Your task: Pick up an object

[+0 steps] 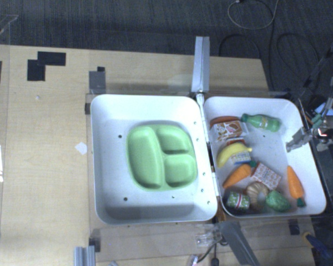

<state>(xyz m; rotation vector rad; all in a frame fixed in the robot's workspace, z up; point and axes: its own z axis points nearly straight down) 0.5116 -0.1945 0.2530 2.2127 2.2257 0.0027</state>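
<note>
1. Along the right rim of the right bin (277, 101) the claw (297, 142) hangs at the end of a grey finger-like piece, with the rest of the arm off toward the right; whether it stands wide or narrow cannot be told from this slanted view, and nothing is seen between its tips.
2. That bin holds the candidates for the pick, crowded toward its lower half: a green bottle (261, 122) lying on its side near the top, a small printed packet (228, 129) beside it, and a banana (233, 152) below the packet.
3. Lower down lie a carrot (237, 174) slanting toward the divider, a checked packet (265, 175) just beside it, a small can (237, 201) and a green leafy vegetable (277, 200) near the bottom wall.
4. A second carrot (294, 182) lies apart along the right wall, nearest the claw, and likely the easiest target because nothing crowds it.
5. The left bin (102, 159) carries a green divided tray (161, 156) at its middle, probably as the drop place.
6. Both bins sit side by side on the pale wooden desk (39, 148), so one reach covers either.
</note>
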